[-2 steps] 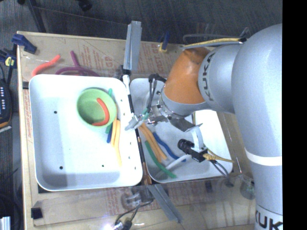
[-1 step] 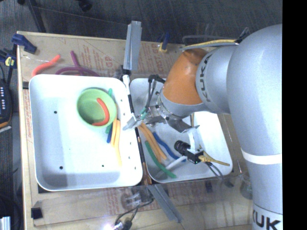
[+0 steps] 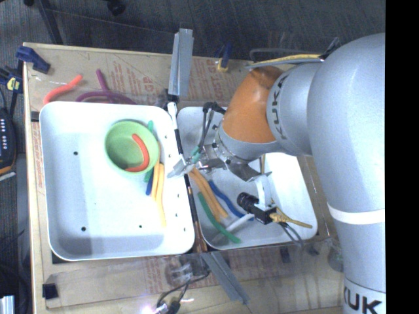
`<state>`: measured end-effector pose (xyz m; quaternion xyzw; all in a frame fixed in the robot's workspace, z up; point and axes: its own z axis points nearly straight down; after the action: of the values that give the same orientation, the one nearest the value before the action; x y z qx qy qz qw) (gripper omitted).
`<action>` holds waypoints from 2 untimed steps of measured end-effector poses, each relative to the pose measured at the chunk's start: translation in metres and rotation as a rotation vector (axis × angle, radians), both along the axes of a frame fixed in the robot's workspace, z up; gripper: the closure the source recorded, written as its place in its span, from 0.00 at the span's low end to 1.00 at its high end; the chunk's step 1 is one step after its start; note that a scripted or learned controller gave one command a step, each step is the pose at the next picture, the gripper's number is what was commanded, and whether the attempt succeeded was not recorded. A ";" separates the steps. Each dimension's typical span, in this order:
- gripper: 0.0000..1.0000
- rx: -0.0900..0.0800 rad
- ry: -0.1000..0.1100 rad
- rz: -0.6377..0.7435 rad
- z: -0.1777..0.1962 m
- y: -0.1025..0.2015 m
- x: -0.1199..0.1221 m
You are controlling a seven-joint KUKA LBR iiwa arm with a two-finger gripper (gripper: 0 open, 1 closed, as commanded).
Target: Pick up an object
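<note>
**A:** What is there to pick, and where does it lie?

**B:** Closest to the tool is an orange stick [image 3: 209, 195]. It lies slantwise in the right bin [image 3: 298, 205] near the left wall, with its upper end just under the gripper [image 3: 184, 169]. Beside it a green stick [image 3: 219, 224] runs toward the bin's near edge. A blue piece [image 3: 228, 201] lies just to the right of the orange one.

**A:** Does the gripper have any of them?

**B:** Nothing shows clasped in it. It hangs over the rim where the two bins meet — whether it is spread or closed I cannot tell from this angle.

**A:** And the other bin?

**B:** The left bin [image 3: 91, 234] holds a green bowl [image 3: 116, 150] with a red curved piece [image 3: 146, 150] inside it. A yellow stick [image 3: 160, 195] and a blue stick [image 3: 150, 183] lie side by side just below the bowl, close to the bin's right wall.

**A:** Anything outside the bins?

**B:** On the bench [image 3: 131, 67], beyond the left bin, there is an orange strip [image 3: 62, 89] and a purple tube [image 3: 105, 97]. The arm [image 3: 353, 110] — grey, with its orange band above the wrist — covers the far part of the right bin.
</note>
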<state>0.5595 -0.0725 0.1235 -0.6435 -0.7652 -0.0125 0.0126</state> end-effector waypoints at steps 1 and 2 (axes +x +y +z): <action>0.00 0.006 -0.003 -0.040 -0.002 -0.001 -0.004; 0.00 0.005 -0.004 -0.012 -0.002 -0.001 -0.004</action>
<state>0.5553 -0.0739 0.1213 -0.6481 -0.7613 -0.0158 0.0128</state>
